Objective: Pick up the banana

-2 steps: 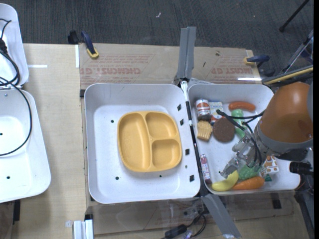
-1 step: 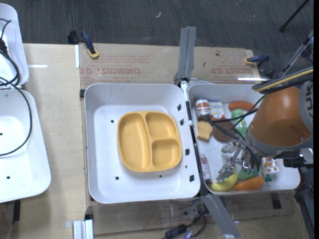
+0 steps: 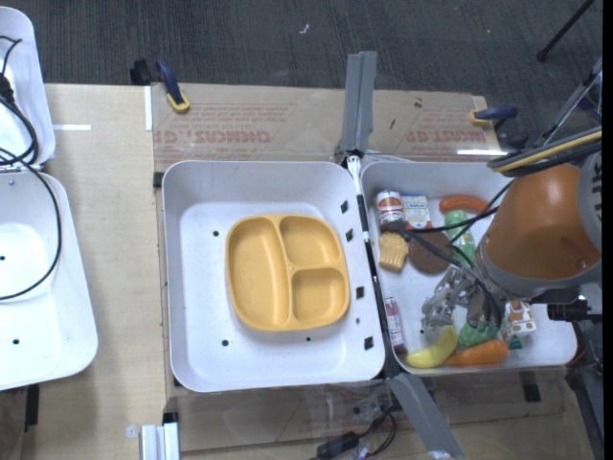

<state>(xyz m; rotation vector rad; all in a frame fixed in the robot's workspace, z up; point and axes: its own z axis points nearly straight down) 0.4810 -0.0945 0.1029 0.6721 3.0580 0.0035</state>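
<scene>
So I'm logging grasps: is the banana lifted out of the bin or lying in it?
Lying in it. The curved yellow banana rests on the right white bin's floor by the front wall, below the metal claw.

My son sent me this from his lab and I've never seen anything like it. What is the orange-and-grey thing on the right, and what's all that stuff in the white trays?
This is one camera fixed above a bench, looking down at a slant. The orange-and-grey shape is a robot arm reaching in from the right; its gripper hangs low over the right bin, just above a yellow banana in the bin's near corner. I can't tell whether its fingers are open or shut, and nothing visibly sits between them. Beside the banana lies a toy carrot; further back are a small can and a waffle-like biscuit. The left bin holds a yellow divided plate.
</scene>
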